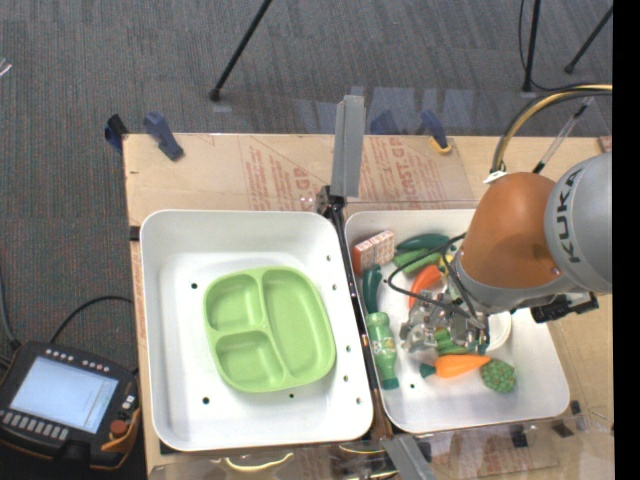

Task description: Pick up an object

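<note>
I am reaching in from three o'clock, my grey arm with its orange band [510,233] hanging over the right bin [545,393]. My claw [440,326] is sitting low among the toys near the bin's middle, a tangle of metal and cable, and I cannot tell from this angle how it is set or whether anything is caught in it.

Around it the objects are lying close together. An orange carrot [460,365] is lying just at five o'clock of the claw, and a green broccoli-like piece [499,376] is sitting at the carrot's three o'clock, touching or nearly so. A green bottle [380,346] is lying lengthwise at nine o'clock of the claw, along the bin's left wall. At eleven o'clock a small reddish box [373,250] is resting near the bin's far left corner, with dark green vegetables [422,245] stretching at its three o'clock toward my wrist.

The left bin [165,268] is holding a light green divided plate [268,328] at its centre, well apart from my claw. Both bins are resting on the brown worktop [250,163].
</note>
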`<state>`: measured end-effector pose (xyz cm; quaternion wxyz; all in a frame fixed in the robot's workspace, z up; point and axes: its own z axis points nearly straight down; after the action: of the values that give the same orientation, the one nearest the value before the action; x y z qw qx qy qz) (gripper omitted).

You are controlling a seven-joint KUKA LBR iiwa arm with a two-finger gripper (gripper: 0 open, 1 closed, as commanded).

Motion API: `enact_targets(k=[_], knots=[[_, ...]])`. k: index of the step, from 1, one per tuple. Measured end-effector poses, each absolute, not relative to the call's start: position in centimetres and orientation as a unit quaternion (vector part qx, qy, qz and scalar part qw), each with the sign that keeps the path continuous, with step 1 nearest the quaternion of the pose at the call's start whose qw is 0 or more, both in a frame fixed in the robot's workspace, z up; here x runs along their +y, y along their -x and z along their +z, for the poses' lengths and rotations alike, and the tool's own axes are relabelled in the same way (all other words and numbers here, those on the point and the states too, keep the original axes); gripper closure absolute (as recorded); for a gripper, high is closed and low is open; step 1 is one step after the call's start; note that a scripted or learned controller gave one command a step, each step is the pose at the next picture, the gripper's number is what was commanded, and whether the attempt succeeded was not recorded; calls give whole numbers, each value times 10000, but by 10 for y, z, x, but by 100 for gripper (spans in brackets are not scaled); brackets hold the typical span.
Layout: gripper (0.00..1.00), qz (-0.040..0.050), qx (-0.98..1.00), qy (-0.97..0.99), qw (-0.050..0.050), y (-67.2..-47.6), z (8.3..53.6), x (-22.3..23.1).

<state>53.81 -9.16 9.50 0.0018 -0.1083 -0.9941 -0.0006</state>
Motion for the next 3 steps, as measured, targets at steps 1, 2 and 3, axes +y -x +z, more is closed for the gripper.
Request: enact_targets(k=[1,2,3], knots=[[100,-11,-9959,900,-48,-573,191,-19],[100,-6,-9956,937,-53,-608,286,-31],[100,-15,-10000,56,64,-598,103,-88]])
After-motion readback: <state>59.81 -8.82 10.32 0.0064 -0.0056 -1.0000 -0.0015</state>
